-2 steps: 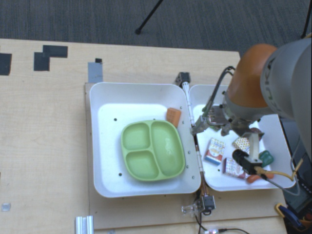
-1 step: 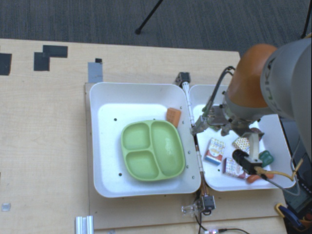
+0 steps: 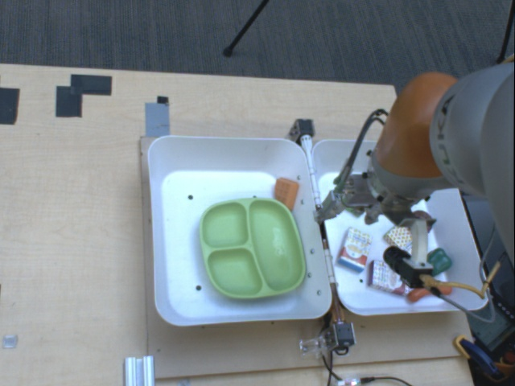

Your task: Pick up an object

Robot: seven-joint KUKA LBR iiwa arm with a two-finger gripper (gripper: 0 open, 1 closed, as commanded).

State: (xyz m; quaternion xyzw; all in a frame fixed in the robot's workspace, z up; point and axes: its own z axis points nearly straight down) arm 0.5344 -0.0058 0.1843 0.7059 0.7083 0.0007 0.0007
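The pale wooden table (image 3: 80,215) carries two shallow white bins side by side, and the grey arm (image 3: 471,127) with its orange band reaches in from the right over the right bin (image 3: 352,296). The left bin (image 3: 157,240) holds a green divided plate (image 3: 253,248), which takes up most of its floor. The hand (image 3: 392,219) hangs low over the far middle of the right bin, above a loose cluster of small things; whether it is open or closed cannot be told from here, and nothing is visibly gripped. The candidates lie just near of it: a small blue, white and red box (image 3: 355,249), a patterned packet (image 3: 398,236), a green piece (image 3: 439,258) and a red piece (image 3: 418,294) nearest the bin's front wall. An orange block (image 3: 286,190) sits in the left bin, just beyond the plate. By my reading the pick is not yet done: the approach looks made, while the grasp and lift remain.
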